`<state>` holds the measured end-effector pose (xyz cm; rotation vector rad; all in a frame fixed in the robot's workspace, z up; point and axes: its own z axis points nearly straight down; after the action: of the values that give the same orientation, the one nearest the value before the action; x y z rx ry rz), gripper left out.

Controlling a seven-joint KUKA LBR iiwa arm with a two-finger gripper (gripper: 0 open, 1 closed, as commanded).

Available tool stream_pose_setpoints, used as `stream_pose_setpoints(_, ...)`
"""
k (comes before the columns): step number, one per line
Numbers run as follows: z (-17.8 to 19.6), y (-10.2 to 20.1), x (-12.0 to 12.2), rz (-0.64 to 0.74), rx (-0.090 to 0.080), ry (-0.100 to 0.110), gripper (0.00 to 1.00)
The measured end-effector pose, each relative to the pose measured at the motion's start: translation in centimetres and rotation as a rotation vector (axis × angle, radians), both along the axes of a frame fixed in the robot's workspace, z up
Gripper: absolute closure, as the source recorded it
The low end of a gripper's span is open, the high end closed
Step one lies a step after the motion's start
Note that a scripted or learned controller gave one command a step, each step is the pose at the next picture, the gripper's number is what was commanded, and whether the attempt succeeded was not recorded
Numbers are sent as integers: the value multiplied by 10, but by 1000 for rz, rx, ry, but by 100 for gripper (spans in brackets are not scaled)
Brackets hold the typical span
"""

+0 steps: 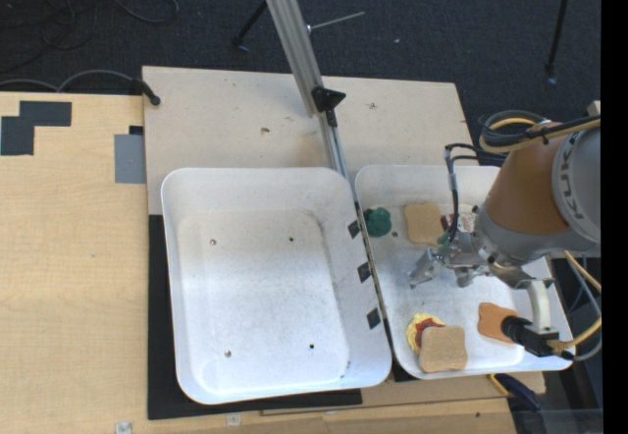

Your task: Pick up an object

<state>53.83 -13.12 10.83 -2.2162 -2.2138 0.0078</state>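
My gripper (429,272) hangs low over the middle of the right bin (392,189), with its grey fingers spread and nothing between them. A tan block (423,222) lies just above it in the view, and a small green object (377,220) sits by the bin's left wall. Toward the front of the bin lie a tan sponge-like piece (443,349) over a red and yellow item (422,327), and an orange piece (496,321) to the right.
The left bin (257,281) stands beside the right one, split from it by a wall with black clips (364,271). A slanted aluminium bar (299,49) rises behind the bins. The arm's orange band (528,189) covers the right bin's far right side.
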Motion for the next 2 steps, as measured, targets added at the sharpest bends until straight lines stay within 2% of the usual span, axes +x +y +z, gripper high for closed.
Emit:
stream_pose_setpoints(1, 14, -3, 1, -8, -2, -5, 100)
stream_pose_setpoints(2, 76, -3, -2, 1, -3, -13, 100)
